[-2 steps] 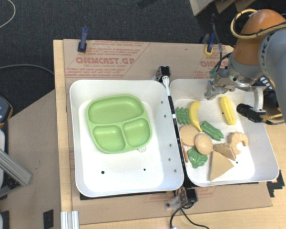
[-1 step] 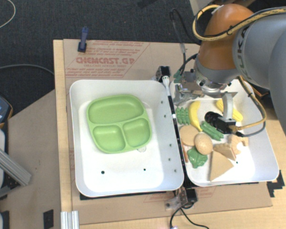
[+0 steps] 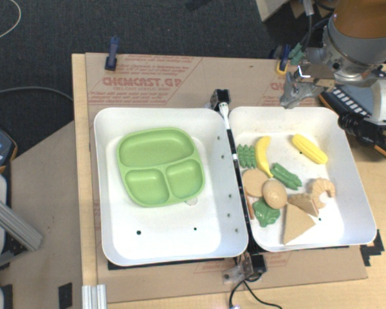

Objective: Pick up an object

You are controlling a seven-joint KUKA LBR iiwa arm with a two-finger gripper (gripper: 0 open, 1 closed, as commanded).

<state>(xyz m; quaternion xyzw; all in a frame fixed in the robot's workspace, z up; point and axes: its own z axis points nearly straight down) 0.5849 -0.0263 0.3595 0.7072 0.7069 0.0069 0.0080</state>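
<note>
The right bin [image 3: 357, 192] holds a pile of toy foods. A yellow banana [image 3: 264, 154] lies near its middle, and a yellow corn cob [image 3: 309, 149] sits toward the back right. A green pea pod [image 3: 286, 176], a tan egg [image 3: 275, 194], a round biscuit [image 3: 253, 183], a tan wedge [image 3: 297, 224], a croissant-like piece [image 3: 321, 188] and a green broccoli [image 3: 266, 214] crowd the front half. My gripper [image 3: 296, 94] hangs over the back rim of the right bin, well above and behind the food.
The left bin [image 3: 109, 224] holds a green divided plate [image 3: 159, 166]. A black hinge strip [image 3: 230, 148] runs between the bins. Beside the banana lies a green ridged piece [image 3: 246, 156]. A blue clamp [image 3: 111, 53] stands at the cardboard's back left.
</note>
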